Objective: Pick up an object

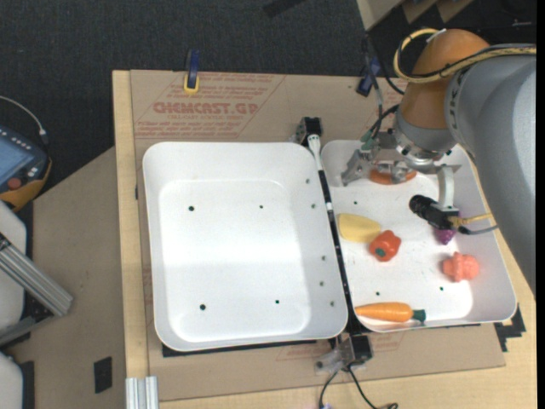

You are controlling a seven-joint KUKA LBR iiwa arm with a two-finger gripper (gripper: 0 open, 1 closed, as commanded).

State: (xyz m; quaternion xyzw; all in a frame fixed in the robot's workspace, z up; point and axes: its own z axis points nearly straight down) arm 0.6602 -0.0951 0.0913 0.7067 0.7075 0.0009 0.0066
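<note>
Gripper (379, 167) low over far corner of right bin (502, 301), opening not determinable | flat red-orange piece (393, 177) partly hidden beneath it | smooth pale-yellow wedge (358, 225) and glossy red pepper (385, 245) near divider | lumpy pink item (460, 267), small purple item (445, 235) on right side | tapered orange carrot (387, 313) at near rim | left bin (230, 245) smooth white plastic.
</note>
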